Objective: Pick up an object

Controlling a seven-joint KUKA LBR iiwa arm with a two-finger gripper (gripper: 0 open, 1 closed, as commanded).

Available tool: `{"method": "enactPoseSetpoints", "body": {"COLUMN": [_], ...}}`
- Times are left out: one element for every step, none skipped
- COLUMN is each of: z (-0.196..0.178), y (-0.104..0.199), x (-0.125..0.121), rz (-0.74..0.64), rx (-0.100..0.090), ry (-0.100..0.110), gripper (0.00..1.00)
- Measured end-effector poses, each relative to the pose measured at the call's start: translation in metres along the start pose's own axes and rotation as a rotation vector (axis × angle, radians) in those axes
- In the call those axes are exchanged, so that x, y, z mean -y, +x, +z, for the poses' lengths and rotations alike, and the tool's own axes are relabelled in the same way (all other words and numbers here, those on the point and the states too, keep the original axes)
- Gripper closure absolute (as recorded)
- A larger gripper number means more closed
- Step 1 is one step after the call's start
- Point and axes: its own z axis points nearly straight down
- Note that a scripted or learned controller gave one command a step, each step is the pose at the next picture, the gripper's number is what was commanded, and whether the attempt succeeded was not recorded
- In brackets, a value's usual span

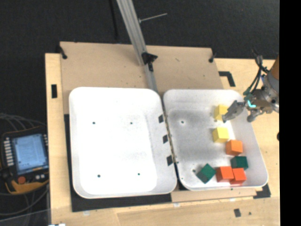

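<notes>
My gripper (pixel 241 113) hangs over the upper right corner of the right bin (pixel 193 126), open, with nothing between its fingers. Its left finger (pixel 230 111) is just right of a yellow block (pixel 219 111). A second yellow block (pixel 220 134) lies below that one, then an orange block (pixel 234 147) and a dark green block (pixel 240 162). Along the bin's front edge sit a green block (pixel 205 173) and two orange blocks (pixel 225 173) (pixel 239 175).
The left bin (pixel 115 140) stands beside the right one. A slanted metal pole (pixel 134 32) rises from the board behind the bins. A handheld screen (pixel 26 154) lies off the bench at the far left.
</notes>
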Motion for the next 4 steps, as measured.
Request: {"method": "enactPoseSetpoints", "body": {"z": [-0.002,0.061,0.103,0.142], "y": [0.000,-0.003,-0.005,-0.007], "x": [-0.001,0.001,0.001,0.005], "rz": [0.000,0.003,0.005,-0.001], "rx": [0.000,0.002,0.003,0.004], "ry": [-0.004,0.002,0.001,-0.011], "gripper": [0.00,0.00,0.00,0.00]}}
